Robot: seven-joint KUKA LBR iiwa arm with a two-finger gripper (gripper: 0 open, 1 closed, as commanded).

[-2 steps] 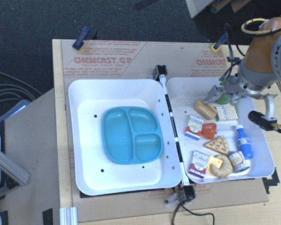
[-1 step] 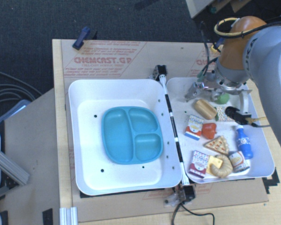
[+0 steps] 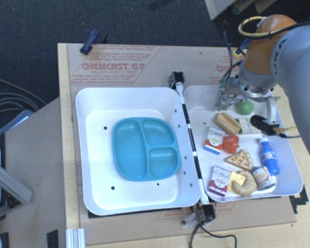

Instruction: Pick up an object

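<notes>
My gripper is low over the far end of the right bin, reaching in from the right. A green ball-like thing lies just to its right, close to it, and I see nothing held. A tan bread roll lies just in front of the gripper. Further forward are a red tomato, a small white carton, a waffle wedge and a blue bottle.
The left bin holds a blue divided plate. At the right bin's near end lie a red and white packet, a yellow cheese piece, a bagel and a small jar.
</notes>
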